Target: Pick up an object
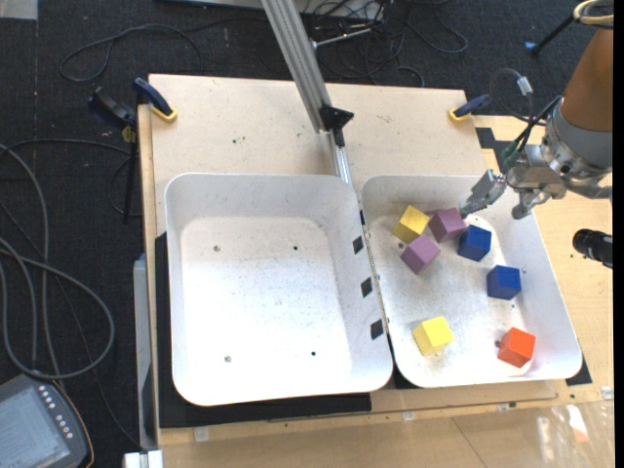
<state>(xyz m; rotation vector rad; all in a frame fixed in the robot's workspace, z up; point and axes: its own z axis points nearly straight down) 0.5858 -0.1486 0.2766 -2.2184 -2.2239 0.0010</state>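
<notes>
You can see the gripper [504,195] with its fingers spread apart, holding nothing, up over the far rim of the right bin [556,310]. Just beside it in that bin sit a purple cube [448,223] and a blue cube [475,243].

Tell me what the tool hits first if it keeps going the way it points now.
Probably the purple cube nearest the tool, with the blue cube right beside it. Height above the white bin is unclear from this slanted view.
</notes>
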